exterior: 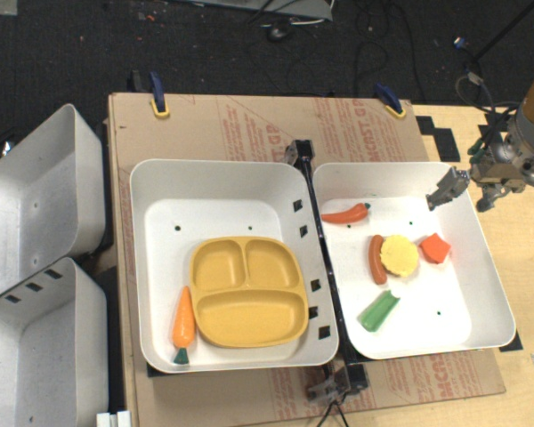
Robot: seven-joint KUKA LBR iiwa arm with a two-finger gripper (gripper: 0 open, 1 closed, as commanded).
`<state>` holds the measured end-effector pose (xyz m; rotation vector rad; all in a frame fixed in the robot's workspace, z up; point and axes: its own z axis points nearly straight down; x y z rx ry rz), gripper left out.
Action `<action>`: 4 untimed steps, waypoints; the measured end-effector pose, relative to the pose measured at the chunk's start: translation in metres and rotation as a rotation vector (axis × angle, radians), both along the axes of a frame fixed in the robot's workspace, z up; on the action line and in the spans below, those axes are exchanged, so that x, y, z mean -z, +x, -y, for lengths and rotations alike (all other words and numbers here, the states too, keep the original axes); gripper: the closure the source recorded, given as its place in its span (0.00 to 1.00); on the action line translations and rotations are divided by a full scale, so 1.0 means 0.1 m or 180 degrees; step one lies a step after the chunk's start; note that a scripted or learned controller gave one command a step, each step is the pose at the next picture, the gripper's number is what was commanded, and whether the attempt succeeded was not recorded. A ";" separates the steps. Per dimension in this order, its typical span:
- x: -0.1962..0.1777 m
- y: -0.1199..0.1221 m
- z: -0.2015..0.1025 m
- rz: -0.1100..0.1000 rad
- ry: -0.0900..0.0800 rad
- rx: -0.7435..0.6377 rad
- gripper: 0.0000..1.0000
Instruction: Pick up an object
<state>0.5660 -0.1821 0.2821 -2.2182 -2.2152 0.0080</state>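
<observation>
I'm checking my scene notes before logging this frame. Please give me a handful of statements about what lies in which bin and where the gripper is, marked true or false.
1. The yellow divided tray lies in the left bin. True.
2. The carrot lies in the right bin. False: it lies in the left bin, beside the tray's left edge.
3. The gripper holds the green piece. False: open and holding nothing, it hangs over the right bin's upper right corner, apart from the green piece.
4. The red chili pepper lies in the right bin, near its upper left. True.
5. The yellow round piece sits between the sausage and the orange-red block. True.
</observation>
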 end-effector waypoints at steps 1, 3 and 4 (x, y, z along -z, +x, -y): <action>-0.04 0.02 0.00 0.0026 -0.0006 -0.0006 0.00; 1.19 -0.02 0.00 0.0005 0.0002 -0.0002 0.00; 1.78 -0.01 0.00 0.0046 0.0006 0.0002 0.00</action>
